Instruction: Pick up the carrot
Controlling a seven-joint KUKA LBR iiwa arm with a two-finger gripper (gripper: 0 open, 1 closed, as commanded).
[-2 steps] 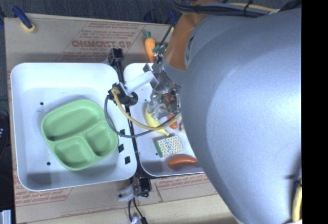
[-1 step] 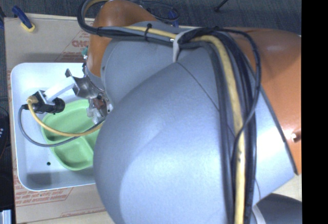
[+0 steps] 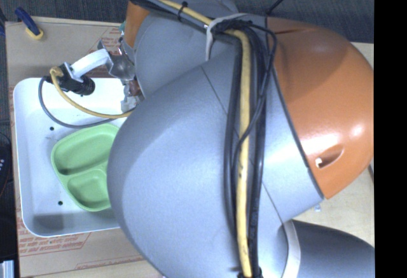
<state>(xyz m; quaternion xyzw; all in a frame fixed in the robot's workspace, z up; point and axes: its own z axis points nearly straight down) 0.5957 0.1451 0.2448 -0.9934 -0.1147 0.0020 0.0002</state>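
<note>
End effector (image 3: 129,89) reaches into the left white bin (image 3: 28,143) above a green divided tray (image 3: 86,165); its grip cannot be judged, and the grey arm (image 3: 210,162) hides any carrot

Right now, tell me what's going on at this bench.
The arm reaches in from the right and blocks most of the view. Its wrist end sits over the top of the left bin, with cables looping there. A green dish lies in that bin. I can't see the carrot, nor whether anything is gripped.

Even bright light; soft glare on arm (image 3: 210,162); near parts blurred.
</note>
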